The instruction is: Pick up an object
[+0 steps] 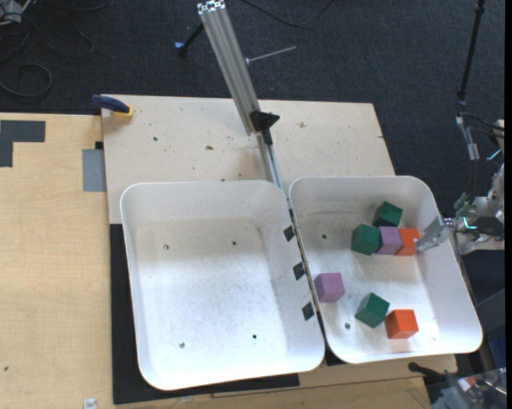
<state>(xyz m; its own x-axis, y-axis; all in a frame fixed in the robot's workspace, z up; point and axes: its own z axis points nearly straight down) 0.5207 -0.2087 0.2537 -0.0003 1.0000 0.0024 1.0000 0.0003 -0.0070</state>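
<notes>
The right bin [443, 313] holds several small blocks. A cluster sits near its right wall: a green block [388, 214], another green block [366, 239], a purple block [390, 239] and an orange block [408, 242] side by side. Further forward lie a purple block [329, 286], a green block [372, 309] and an orange block [401, 323]. My gripper [428, 240] reaches in over the bin's right rim, low and right beside the orange block of the cluster. I cannot make out whether it touches that block.
The left bin [153, 220] stands next to the right one, with black clips on the shared rims [295, 254]. A slanted metal rail [234, 66] rises behind the bins. A blue and yellow clamp [112, 106] lies at the bench's back left.
</notes>
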